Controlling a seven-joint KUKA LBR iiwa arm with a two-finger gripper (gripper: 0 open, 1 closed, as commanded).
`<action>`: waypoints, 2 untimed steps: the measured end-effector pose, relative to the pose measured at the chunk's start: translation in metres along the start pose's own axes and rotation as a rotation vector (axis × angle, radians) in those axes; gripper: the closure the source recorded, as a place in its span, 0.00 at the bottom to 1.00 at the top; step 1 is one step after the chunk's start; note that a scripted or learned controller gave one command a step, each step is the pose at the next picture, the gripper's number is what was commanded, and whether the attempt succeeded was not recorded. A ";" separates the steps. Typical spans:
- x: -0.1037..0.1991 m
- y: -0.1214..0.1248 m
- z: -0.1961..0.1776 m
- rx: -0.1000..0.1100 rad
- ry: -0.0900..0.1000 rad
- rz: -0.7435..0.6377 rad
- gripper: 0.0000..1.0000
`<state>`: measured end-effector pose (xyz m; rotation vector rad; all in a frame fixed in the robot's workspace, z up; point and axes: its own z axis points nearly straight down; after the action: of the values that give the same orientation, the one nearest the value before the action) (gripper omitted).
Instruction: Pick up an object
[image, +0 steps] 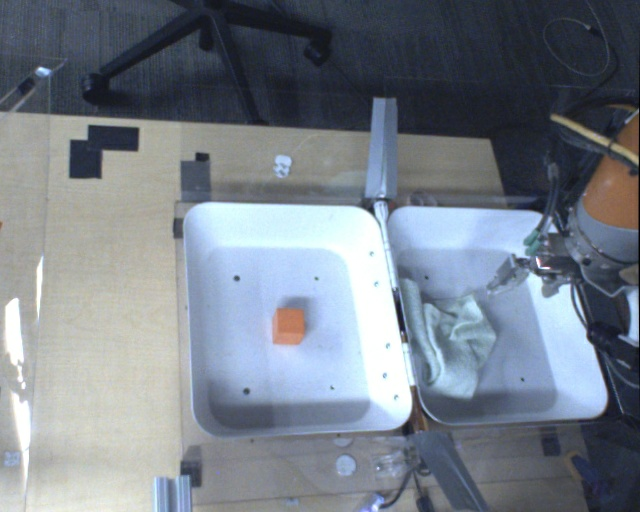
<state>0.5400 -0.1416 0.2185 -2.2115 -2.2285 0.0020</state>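
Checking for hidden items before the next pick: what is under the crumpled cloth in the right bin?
The cloth lies bunched on the right bin's white floor by its left wall. Whatever it covers is hidden.

We see a pale wooden bench (100, 330) under two shallow white bins, the left bin (200, 300) and the right bin (570, 400), side by side and almost touching. A grey metal post (380, 150) stands behind the seam between them. Black tape pieces (100, 148) lie on the bench's far left part, and a small white scrap (284, 166) sits behind the left bin. Beyond the bench, on dark carpet (450, 60), we see the black legs of an office chair (210, 40). A thin cable (580, 45) loops at top right.
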 end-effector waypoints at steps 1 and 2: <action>0.001 0.029 0.125 -0.005 -0.001 -0.047 0.00; 0.002 0.030 0.117 -0.005 0.000 -0.049 1.00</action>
<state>0.5702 -0.1390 0.1017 -2.1586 -2.2847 -0.0046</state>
